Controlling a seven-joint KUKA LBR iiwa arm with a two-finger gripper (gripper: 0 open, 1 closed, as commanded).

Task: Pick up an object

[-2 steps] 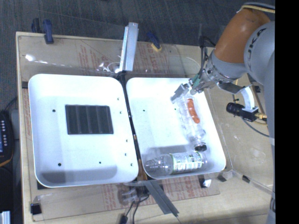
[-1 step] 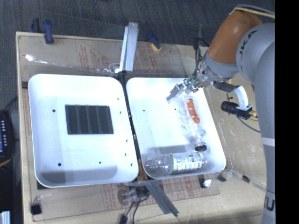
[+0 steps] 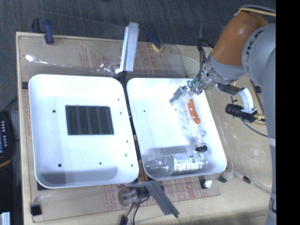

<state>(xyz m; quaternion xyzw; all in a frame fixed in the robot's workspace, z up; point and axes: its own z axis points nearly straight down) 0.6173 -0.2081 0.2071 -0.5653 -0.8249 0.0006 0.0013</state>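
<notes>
- The tool point(image 3: 183, 93) hung over the upper part of the right bin point(image 3: 150, 125), at the top end of a clear bottle with orange contents point(image 3: 192, 118); whether it was spread or pressed together could not be told.
- That bottle lay lengthwise along the right bin's right side, its dark cap pointing toward the bin's near wall.
- A second clear bottle with a printed label point(image 3: 176, 164) lay on its side along the right bin's near wall; the label's writing was too small to read.
- The left bin point(image 3: 42, 125), touching the right bin, held a dark ribbed panel point(image 3: 89, 120) at its middle.
- Faint reddish print on the tabletop point(image 3: 253, 158) around the right bin was illegible.
</notes>
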